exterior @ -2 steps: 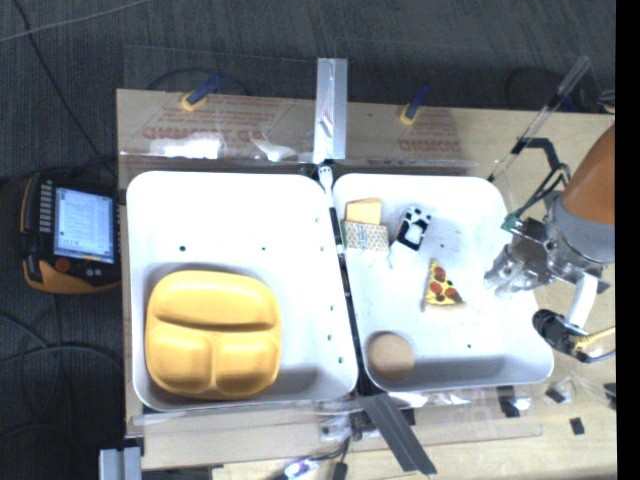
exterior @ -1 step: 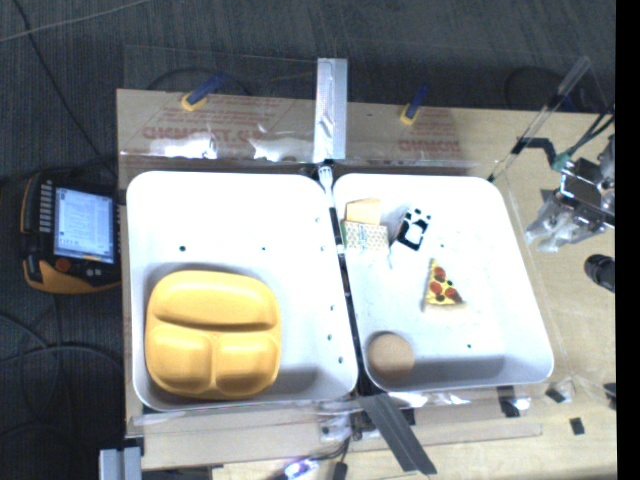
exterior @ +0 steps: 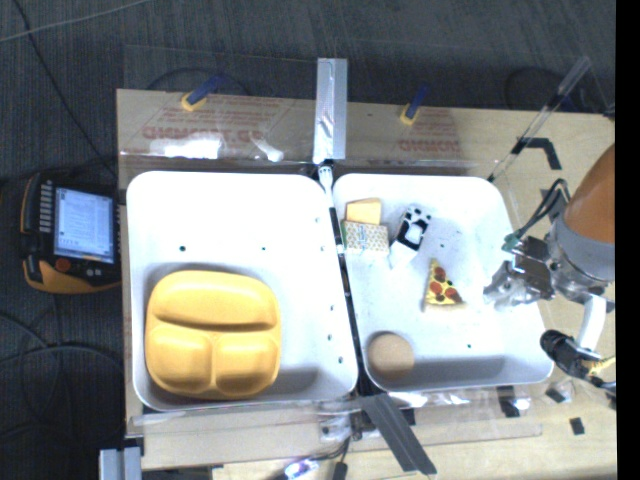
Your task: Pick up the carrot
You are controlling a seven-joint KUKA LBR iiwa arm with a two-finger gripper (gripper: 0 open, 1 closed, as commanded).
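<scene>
Two white bins sit side by side on the surface [exterior: 480,128], and the arm's pincer [exterior: 505,290] hangs at the right rim of the right bin [exterior: 480,363], w/ nothing between its tips that I can see. Whether it's spread or pressed together, I can't tell from here; too small and cluttered w/ cables.

Nearest thing to the pincer is a pizza slice toy [exterior: 441,286], just to its left on the bin floor. Further left and a bit up: a small black-and-white figure [exterior: 414,226], then a yellow block [exterior: 364,211] resting on a patterned box [exterior: 365,236] against the divider. Down-left of the pincer, at the bin's lower corner, is a tan round ball [exterior: 390,351]. Far left, in the other bin [exterior: 200,198], a big yellow bread-like lump [exterior: 212,331].

The carrot: I can't pick out anything here that reads as one, so where it lies I can't say. Progress, by my reckoning: basically zero. Nothing grasped, nothing lifted; locating, reaching, closing and raising are all left to do.
</scene>
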